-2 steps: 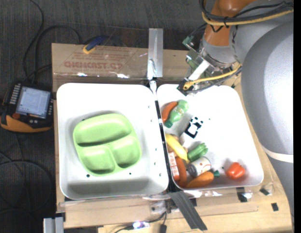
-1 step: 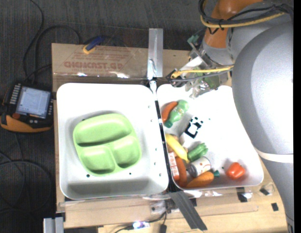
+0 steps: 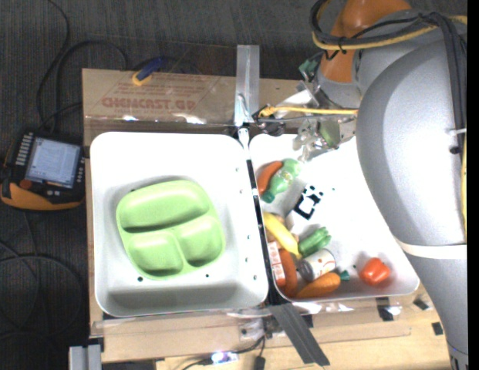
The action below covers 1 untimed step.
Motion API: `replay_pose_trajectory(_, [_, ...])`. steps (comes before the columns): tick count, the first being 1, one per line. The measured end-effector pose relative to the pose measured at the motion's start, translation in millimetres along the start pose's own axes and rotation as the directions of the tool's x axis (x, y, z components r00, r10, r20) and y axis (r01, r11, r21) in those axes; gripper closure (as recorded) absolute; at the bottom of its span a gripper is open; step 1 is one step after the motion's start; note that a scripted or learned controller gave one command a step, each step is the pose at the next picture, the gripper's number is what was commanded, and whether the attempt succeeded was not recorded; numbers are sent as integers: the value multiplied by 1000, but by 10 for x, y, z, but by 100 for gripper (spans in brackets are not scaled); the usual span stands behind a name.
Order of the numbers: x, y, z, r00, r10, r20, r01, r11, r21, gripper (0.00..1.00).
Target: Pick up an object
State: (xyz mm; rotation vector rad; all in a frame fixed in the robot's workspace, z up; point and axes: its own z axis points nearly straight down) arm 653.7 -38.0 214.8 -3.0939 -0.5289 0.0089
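two white bins (image 3: 100,206): one green tray (image 3: 171,226) left, one red tomato (image 3: 375,270) right; claw (image 3: 315,133) grip unclear.

tray (image 3: 171,226) in left bin (image 3: 108,160)

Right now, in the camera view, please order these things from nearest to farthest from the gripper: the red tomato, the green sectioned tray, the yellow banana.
Measured from the gripper, at the right bin's far edge:
1. The yellow banana, in the right bin along its left wall.
2. The red tomato, near the right bin's front corner.
3. The green sectioned tray, across in the left bin.
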Motion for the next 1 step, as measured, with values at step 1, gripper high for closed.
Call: replay_pose_trajectory(1, [-146,440,-327,991,-133,1,133,991,-6,100])
